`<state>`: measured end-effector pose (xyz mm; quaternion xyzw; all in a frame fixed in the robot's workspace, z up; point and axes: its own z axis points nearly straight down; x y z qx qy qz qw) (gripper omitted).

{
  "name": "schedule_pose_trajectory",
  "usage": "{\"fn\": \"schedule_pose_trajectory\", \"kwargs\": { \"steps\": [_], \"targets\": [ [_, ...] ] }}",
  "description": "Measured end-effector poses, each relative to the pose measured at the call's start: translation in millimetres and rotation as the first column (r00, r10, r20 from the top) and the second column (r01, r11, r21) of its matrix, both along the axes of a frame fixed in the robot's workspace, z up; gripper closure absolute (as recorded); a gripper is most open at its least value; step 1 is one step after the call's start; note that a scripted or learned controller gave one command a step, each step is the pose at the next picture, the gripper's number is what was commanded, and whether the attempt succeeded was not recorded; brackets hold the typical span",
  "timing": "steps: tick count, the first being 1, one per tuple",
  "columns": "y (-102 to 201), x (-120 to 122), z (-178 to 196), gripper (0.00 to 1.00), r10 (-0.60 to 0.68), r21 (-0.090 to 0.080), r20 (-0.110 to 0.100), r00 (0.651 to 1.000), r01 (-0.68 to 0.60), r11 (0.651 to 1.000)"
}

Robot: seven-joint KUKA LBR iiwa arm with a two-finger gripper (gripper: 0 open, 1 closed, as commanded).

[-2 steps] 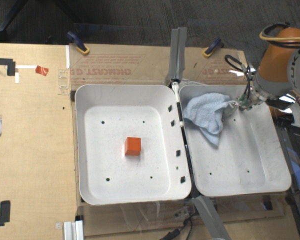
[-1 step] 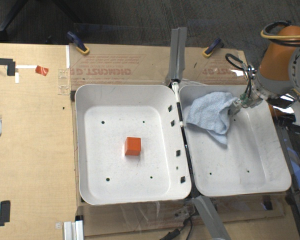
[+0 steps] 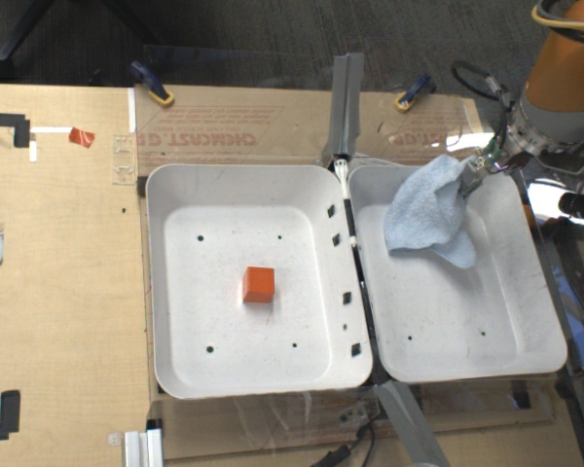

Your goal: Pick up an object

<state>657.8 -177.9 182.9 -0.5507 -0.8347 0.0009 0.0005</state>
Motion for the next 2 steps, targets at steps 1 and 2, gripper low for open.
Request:
{"fn": "schedule_pose_trajectory", "kwargs": {
  "steps": [1,2],
  "targets": [
    [-17.4,-18.6,-81.2,1.0,0.234,0.002,0.0,0.972,-0.234,0.972],
    [22.6,2.2,20.3,1.0,0.401,0.001,0.002,0.916,-0.401,0.916]
  ]
}}
